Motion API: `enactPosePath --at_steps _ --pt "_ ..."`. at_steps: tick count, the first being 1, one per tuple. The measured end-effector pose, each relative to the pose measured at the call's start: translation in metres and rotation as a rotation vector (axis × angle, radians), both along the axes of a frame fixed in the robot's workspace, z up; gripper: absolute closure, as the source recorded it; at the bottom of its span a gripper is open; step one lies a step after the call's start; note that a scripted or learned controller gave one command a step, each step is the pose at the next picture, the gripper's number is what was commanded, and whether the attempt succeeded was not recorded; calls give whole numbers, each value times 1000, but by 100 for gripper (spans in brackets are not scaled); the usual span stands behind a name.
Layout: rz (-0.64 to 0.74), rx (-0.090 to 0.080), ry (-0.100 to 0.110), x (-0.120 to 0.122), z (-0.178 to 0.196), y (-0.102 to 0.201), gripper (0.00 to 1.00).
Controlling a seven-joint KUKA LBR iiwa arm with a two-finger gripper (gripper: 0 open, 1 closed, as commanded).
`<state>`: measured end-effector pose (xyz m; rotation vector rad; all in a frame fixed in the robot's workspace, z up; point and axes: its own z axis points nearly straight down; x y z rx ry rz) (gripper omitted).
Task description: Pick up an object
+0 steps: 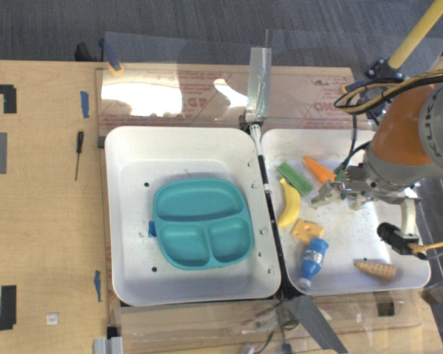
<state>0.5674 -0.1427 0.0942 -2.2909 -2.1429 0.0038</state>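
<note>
Grey arm's two-finger gripper (326,195) sits low over the right white bin (410,275), fingers slightly parted, nothing between them.
Orange carrot-shaped toy (319,169) just far of it, green block (294,178) and yellow banana (289,204) to its left, orange chunk (306,231), blue bottle (313,261), tan cone (375,269) nearer. Teal divided plate (201,223) in left white bin (125,198).

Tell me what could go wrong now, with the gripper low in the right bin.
1. The gripper sits among crowded items: the carrot, green piece and banana lie close together, so it may catch two or knock one aside.
2. The banana rests by the divider; a push could wedge it there.
3. The cables hang near the arm and might snag.
</note>
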Motion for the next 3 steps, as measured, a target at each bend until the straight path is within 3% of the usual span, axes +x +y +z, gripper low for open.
enactPosePath --at_steps 1,2,3 --pt "-5 -2 -9 87 -8 22 0" --pt "-3 -5 -15 89 5 21 100" --pt "76 3 -13 38 96 134 100"
